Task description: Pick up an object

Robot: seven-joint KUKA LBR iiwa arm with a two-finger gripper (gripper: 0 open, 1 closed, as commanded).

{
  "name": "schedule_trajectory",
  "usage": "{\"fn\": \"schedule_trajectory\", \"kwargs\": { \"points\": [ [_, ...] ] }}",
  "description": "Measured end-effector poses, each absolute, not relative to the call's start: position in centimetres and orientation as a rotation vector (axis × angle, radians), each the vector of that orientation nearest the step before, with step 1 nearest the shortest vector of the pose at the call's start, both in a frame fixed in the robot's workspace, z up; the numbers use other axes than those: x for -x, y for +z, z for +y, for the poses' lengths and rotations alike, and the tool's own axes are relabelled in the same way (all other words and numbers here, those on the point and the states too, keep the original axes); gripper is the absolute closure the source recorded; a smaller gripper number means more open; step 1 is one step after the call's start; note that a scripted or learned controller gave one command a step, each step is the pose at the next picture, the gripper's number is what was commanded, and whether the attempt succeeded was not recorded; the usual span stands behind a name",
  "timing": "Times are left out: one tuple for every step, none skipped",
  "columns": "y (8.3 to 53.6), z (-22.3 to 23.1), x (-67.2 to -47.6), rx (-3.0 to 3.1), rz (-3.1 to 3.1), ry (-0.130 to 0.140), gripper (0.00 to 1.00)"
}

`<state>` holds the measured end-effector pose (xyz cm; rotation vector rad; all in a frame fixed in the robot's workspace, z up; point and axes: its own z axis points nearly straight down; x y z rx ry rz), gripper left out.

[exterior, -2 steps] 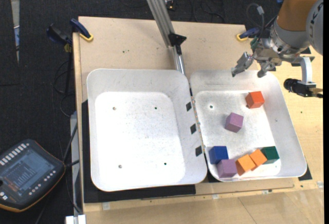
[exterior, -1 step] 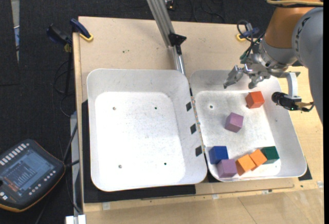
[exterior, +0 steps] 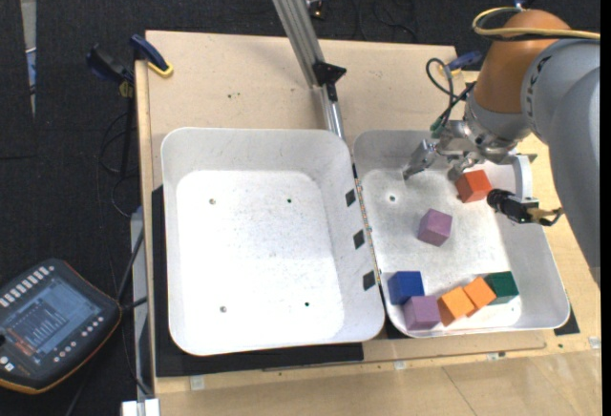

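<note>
The wooden bench [exterior: 248, 80] took up most of what I could see, with the two white bins side by side on it. The left bin [exterior: 191, 156] lay broad and bare of blocks, and the right bin [exterior: 544, 295] held all the blocks. The grey arm [exterior: 563, 90] with its orange band [exterior: 511, 56] came in from the right and bent down over the far end of the right bin. Its gripper [exterior: 456, 164] hung low there, and an orange-red block [exterior: 473, 185] sat right under it, at or between the fingers; I could not tell whether they were closed on it or merely beside it. A lilac cube [exterior: 435, 226] stood alone near the middle of that bin, apart from the rest. Along the near wall ran a cluster: a blue cube [exterior: 406, 286], a purple block [exterior: 423, 312], an orange block [exterior: 460, 300] and a green block [exterior: 500, 287], the last three touching in a row. A pendant [exterior: 48, 319] with a lit screen lay on the floor at the left.
</note>
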<state>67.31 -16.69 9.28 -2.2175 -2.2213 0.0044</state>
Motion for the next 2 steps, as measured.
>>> {"fn": "schedule_trajectory", "kwargs": {
  "points": [
    [10.8,-16.7,-67.5,2.222,-2.226,-0.003,1.00],
    [17.3,-16.9,-67.7,2.228,-2.227,-0.007,1.00]
  ]
}}
